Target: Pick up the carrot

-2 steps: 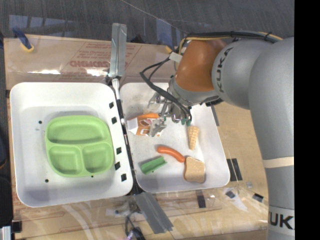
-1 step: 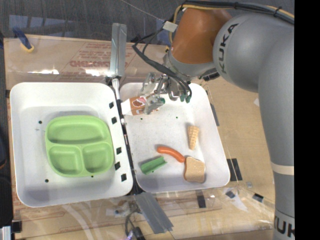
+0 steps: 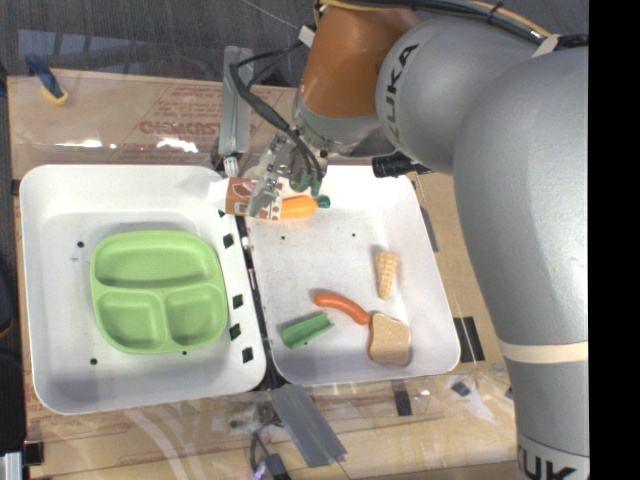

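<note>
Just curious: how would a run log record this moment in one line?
gripper: over carrot | right bin: far left corner | hold: cannot tell

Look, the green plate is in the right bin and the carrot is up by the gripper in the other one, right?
Not quite. The camera view shows the green plate in the left bin, not the right one. The carrot does lie up by the gripper, at the top of the right bin.
</note>
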Controlling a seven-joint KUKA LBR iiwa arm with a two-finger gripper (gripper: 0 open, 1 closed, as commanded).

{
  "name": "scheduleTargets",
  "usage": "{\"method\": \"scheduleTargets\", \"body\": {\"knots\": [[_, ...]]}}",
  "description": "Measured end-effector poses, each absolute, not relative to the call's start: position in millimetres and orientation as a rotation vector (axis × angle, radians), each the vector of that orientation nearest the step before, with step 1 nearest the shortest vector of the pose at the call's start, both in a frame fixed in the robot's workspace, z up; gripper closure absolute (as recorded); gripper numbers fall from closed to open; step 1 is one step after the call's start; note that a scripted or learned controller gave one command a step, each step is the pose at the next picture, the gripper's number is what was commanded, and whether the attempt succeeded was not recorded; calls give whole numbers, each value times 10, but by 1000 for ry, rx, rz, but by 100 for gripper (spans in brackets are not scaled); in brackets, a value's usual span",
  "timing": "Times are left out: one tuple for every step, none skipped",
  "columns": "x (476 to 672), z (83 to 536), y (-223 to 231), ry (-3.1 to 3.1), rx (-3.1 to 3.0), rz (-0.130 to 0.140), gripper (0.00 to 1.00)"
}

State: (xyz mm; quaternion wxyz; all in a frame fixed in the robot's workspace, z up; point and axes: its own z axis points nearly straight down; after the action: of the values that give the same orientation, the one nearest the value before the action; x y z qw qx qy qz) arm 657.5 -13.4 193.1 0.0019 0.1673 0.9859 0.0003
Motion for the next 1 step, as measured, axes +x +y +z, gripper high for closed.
{"method": "scheduleTargets", "body": {"knots": [[6444, 1917, 474, 3135, 236, 0, 100]]}}
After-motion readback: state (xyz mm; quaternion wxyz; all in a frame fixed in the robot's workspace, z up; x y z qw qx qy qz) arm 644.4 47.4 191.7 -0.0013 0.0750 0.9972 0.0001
